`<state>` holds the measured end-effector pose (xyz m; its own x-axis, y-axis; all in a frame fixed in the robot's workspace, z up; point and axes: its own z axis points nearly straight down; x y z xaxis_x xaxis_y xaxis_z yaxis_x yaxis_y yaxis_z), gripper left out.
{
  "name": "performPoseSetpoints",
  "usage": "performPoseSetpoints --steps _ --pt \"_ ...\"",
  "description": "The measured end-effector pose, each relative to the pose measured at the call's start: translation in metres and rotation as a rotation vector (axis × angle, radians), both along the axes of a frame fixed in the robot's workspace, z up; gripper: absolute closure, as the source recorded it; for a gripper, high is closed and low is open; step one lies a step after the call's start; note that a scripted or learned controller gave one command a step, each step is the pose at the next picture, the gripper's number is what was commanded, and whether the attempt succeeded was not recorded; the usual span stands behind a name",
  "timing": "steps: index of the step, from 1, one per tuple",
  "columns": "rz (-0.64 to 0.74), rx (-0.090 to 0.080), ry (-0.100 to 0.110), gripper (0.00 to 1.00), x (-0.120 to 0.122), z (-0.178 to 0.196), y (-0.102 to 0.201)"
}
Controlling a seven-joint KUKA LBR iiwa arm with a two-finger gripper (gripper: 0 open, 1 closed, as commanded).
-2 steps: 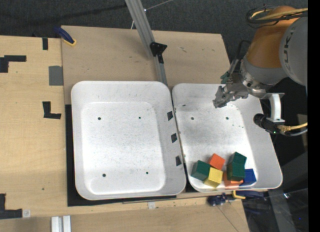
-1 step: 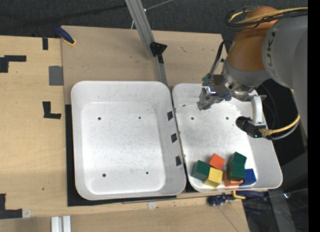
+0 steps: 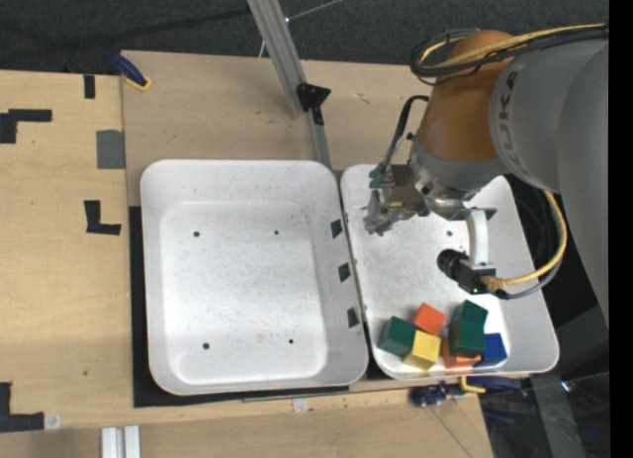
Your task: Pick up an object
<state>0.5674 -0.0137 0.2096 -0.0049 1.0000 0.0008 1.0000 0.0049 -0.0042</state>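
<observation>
Nearest, a cluster of blocks (image 3: 440,337) lies in the right bin's (image 3: 396,268) near corner: green, orange, yellow, dark green, blue, touching one another. Farther back, the gripper (image 3: 379,217) hangs over that bin's far left part, well apart from them; whether it is parted or closed cannot be told, and nothing is seen held. The left bin (image 3: 158,248) sits alongside.

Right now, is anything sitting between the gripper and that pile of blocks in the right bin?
Nothing visible. The gripper hangs over the far part of the right bin, and only bare white floor lies between it and the blocks clustered at the near edge.
</observation>
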Motion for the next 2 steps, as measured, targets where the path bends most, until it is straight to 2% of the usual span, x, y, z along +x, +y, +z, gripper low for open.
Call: performPoseSetpoints --steps 1,2 --pt "0.003 0.001 -0.003 1.0 -0.011 0.013 0.053" --pt "0.002 0.001 -0.002 1.0 -0.033 0.026 0.097"
